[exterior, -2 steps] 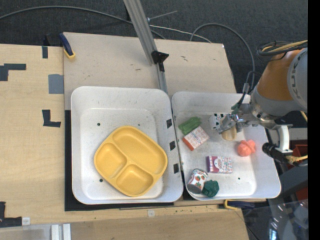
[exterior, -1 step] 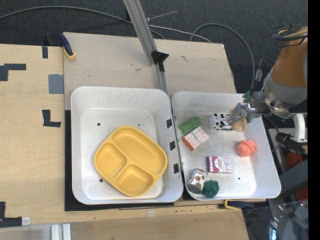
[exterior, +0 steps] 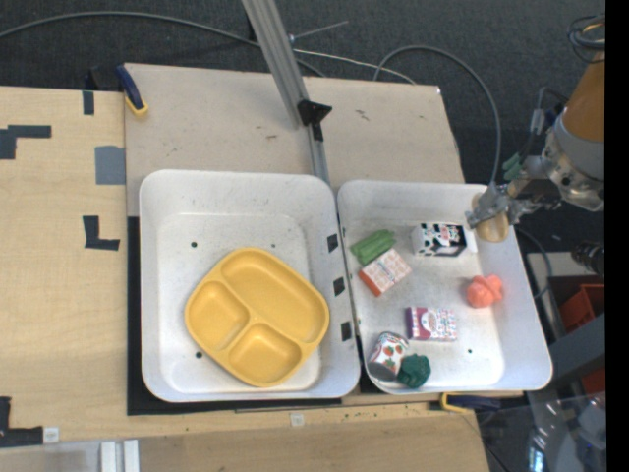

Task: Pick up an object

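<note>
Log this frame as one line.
tool: over right bin's far right rim | load: none seen | cow-print carton: beside tool, in bin | yellow tray: left bin

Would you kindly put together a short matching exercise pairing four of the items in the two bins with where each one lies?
Things:
1. yellow divided tray
2. black-and-white carton
3. pink-orange toy
4. dark green toy

Places:
A. near the front rim of the right bin, beside a round red-and-white item
B. in the left bin
C. toward the right side of the right bin, apart from the other items
D. near the back of the right bin, close to the gripper

Pairs: 1-B, 2-D, 3-C, 4-A
</note>
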